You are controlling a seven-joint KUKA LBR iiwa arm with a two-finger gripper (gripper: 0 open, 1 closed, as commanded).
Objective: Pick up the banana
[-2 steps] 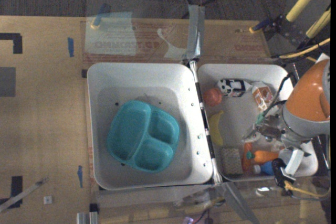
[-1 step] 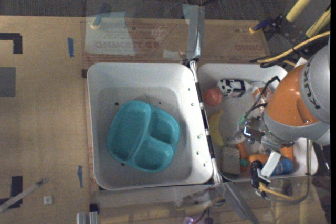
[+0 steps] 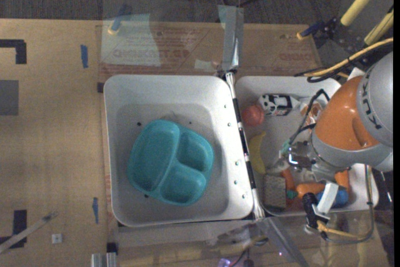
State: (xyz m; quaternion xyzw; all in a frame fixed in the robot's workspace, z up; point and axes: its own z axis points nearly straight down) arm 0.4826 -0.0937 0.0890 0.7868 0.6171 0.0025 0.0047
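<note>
The yellow banana [image 3: 257, 152] lies in the right bin [image 3: 295, 89], along its left wall, just below a red-orange ball [image 3: 252, 114]. My gripper [image 3: 289, 158] hangs over the middle of that bin, a short way right of the banana, under the grey wrist and the orange band. Nothing shows between the banana and the gripper, and the banana rests on the bin floor.
The left bin [image 3: 119, 134] holds a teal divided plate [image 3: 170, 161]. In the right bin a black-and-white toy [image 3: 277, 103] sits at the back, with a brown block [image 3: 274, 191], orange pieces [image 3: 291, 189] and a blue object [image 3: 331, 197] at the front. The arm covers the bin's right side.
</note>
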